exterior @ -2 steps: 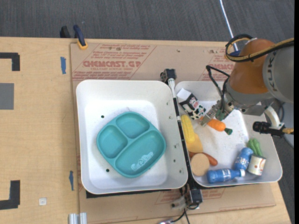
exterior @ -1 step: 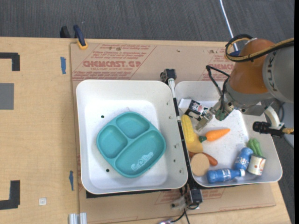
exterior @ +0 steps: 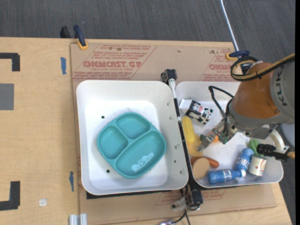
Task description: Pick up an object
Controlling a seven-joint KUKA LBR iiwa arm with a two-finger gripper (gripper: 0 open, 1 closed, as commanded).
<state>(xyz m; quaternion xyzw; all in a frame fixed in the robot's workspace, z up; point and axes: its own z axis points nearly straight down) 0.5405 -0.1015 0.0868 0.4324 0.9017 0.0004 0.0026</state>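
**Claw low in the right bin, corn cob just off its tip**

Look at the long yellow plastic corn cob (exterior: 188,129): it lies in the right white bin (exterior: 277,176), hard by the wall shared with the left bin, its long axis running up and down your view. That looks like the nearest candidate. The metal two-finger gripper (exterior: 205,144) sits just to the cob's right and a touch lower, pointing down-left, and you cannot tell from here how wide it stands or whether anything is caught in it.

Room is tight, so watch it. Below the claw lies a tan rounded piece with an orange tip (exterior: 203,165); a blue plastic bottle (exterior: 225,176) lies beyond that along the near wall. Above sits a small black-and-white toy (exterior: 199,111). The open floor is to the claw's right. The teal three-part plate (exterior: 132,145) rests alone in the left white bin (exterior: 89,125), well apart.
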